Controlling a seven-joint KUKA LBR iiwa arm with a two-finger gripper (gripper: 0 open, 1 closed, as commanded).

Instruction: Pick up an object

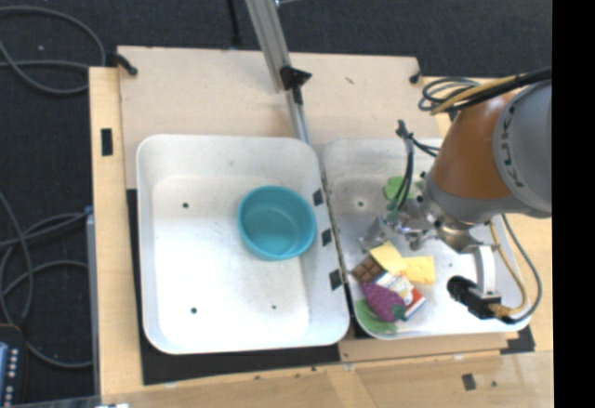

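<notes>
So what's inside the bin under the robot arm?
Small things piled in the right bin: a yellow block, a purple toy, something brown and a green piece. The arm covers much of that bin, so whatever lies beneath it is hidden.

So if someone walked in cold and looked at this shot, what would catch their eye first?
Probably the teal bowl, sitting alone in the left bin. Next, the grey arm with its orange band, reaching in from the right and hanging over the right bin. Below it, a small colourful heap draws the eye at that bin's near edge: yellow blocks and a purple toy.
</notes>
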